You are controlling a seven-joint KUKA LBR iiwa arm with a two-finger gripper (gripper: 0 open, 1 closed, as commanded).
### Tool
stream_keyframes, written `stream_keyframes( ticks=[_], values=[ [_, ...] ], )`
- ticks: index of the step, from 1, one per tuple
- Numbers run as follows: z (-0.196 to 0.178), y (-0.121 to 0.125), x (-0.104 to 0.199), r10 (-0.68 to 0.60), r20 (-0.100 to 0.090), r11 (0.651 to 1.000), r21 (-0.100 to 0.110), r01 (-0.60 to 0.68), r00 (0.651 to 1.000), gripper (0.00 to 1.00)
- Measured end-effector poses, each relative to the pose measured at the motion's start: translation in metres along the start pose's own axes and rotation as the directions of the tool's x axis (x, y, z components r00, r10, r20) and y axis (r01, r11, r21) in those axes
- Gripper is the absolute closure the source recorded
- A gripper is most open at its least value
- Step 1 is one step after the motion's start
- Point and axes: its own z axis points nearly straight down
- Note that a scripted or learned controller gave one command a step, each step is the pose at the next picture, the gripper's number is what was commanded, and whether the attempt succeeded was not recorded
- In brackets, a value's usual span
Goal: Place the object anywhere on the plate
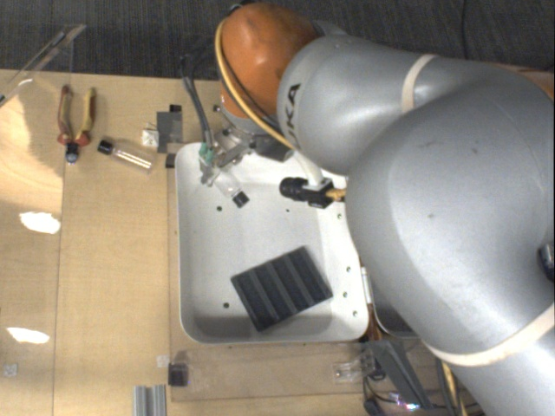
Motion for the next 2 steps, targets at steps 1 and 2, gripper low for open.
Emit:
stream_keyframes(
  ticks=[1, 2],
  values=[
    [0.06, -0.009, -0.005, -0.33, -0.004, 0.944, 0.002, 0.33, 0.944, 1.0],
    [-0.044, 0.002, 0.015, -0.472, -0.004, 0.882, 0.002, 0.472, 0.882, 1.0]
  ],
)
